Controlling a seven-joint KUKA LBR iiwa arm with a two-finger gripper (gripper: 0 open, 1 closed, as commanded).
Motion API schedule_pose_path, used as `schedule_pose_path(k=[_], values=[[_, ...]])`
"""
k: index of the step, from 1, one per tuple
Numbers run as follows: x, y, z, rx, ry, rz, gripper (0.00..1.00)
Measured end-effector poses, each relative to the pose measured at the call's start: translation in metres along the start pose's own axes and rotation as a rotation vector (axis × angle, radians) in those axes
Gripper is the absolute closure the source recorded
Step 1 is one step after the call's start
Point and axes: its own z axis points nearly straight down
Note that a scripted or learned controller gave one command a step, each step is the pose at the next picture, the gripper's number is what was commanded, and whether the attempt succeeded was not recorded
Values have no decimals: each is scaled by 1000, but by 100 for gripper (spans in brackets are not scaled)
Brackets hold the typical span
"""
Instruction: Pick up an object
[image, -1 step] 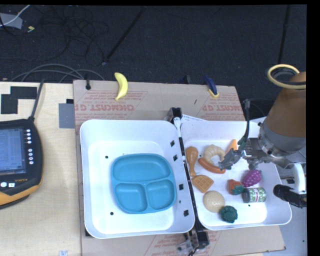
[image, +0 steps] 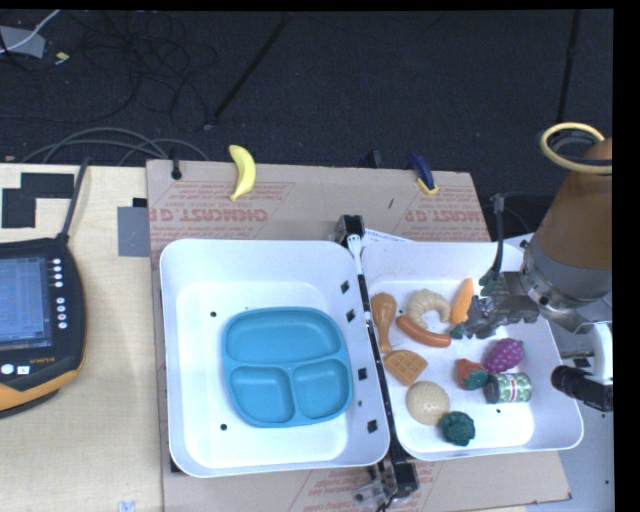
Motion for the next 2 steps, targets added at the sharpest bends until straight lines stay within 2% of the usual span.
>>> schedule_pose_path(k=[1, 2], values=[[-8, -46, 73, 7, 1, 2, 100], [44, -13, 53, -5, 1, -6, 100]])
